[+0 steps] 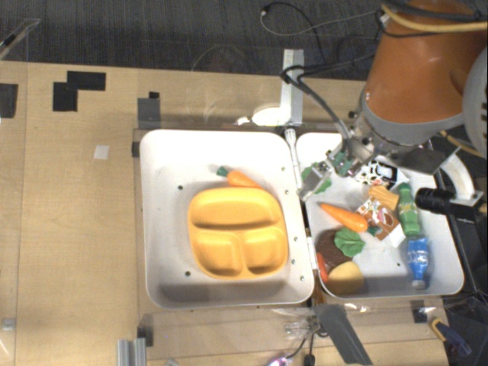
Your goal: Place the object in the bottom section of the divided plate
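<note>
A yellow divided plate point(236, 231) lies in the left bin point(164, 204), with one wide section on its far side and two smaller ones on its near side; all three look bare. A small carrot point(239, 178) lies on the bin floor just behind the plate. My gripper point(341, 161) hangs low over the far left part of the right bin point(450, 277), under the big orange-banded wrist. A green item point(315, 178) sits right beside it, near the wall between the bins; whether it is held is unclear.
The right bin holds several toys: a larger carrot point(345, 217), a green leafy piece point(350, 242), a brown round thing point(329, 248), a potato point(346, 276), a blue bottle point(416, 259), a green vegetable point(409, 213) and a printed packet point(383, 212). Cables run behind the bins.
</note>
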Robot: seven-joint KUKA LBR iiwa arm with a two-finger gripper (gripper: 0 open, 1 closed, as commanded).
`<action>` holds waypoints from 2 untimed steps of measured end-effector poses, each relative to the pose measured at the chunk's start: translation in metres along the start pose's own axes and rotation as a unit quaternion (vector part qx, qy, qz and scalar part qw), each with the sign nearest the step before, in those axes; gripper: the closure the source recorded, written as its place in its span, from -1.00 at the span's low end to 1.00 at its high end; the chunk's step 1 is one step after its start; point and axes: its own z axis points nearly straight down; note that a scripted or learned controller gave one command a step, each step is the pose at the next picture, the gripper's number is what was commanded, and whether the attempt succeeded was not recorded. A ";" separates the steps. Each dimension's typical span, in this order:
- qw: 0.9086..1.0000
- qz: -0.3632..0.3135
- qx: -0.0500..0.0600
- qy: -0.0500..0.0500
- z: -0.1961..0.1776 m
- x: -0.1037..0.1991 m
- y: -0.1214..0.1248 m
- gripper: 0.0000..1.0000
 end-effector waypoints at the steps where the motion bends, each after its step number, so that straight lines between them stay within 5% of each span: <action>1: 1.000 0.014 0.002 0.002 0.113 0.039 0.050 -1.00; 2: 0.971 0.239 0.003 0.001 0.140 0.060 0.136 -1.00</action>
